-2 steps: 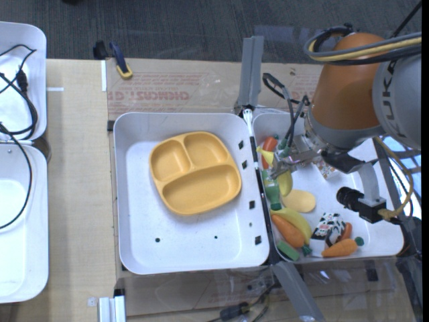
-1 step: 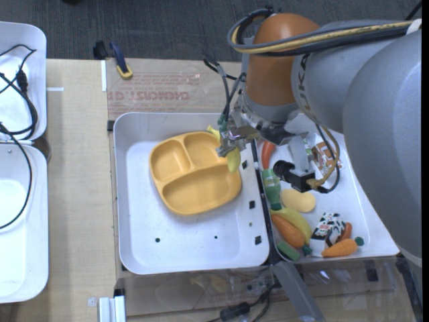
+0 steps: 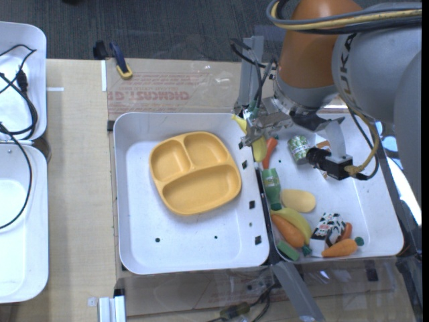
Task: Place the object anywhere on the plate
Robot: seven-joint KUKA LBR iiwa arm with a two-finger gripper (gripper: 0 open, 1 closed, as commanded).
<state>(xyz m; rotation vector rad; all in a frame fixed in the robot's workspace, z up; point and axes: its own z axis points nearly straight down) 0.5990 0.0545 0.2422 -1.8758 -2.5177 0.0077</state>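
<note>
You see the yellow plate (image 3: 195,172), a three-compartment dish, lying flat in the left bin (image 3: 134,247), toward that bin's far half and a little tilted against its walls; nothing rests on it. The objects to choose from lie in the right bin (image 3: 382,186), crowded along its left wall and near edge: a slim orange carrot-like piece (image 3: 269,151) just below the pincer (image 3: 255,127), a green bottle (image 3: 271,185) near the dividing wall, a pale yellow oval (image 3: 298,200) just beside it, a banana (image 3: 295,221) and an orange carrot (image 3: 288,231) touching each other, a black-and-white toy (image 3: 327,227) and another carrot (image 3: 340,247) at the near right corner. A small green-and-white can (image 3: 298,147) lies toward the far side.

The pincer hangs over the far left corner of the right bin, close to the wall shared with the left bin, with a yellow scrap (image 3: 240,121) at its tip. You cannot tell whether it grips anything or how it stands. The arm (image 3: 362,66) reaches in from the right, its orange band (image 3: 315,42) above the wrist, the wrist pointing down and leftward, cables looping around it.
</note>
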